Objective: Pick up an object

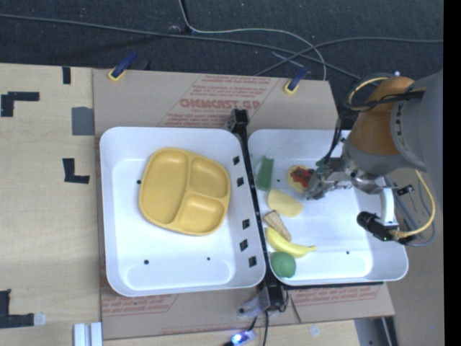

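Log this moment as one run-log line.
end effector: low in right white bin, beside red-and-yellow toy | grasp: unconfirmed | yellow divided plate: left white bin

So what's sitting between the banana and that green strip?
In the camera view, a pale yellow lump lies between the banana and the green strip.

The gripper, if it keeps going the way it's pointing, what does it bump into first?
Probably the red and yellow toy: the gripper points down and left into the right bin, right beside it. Depth is hard to judge from above, so it may meet the bin floor instead.
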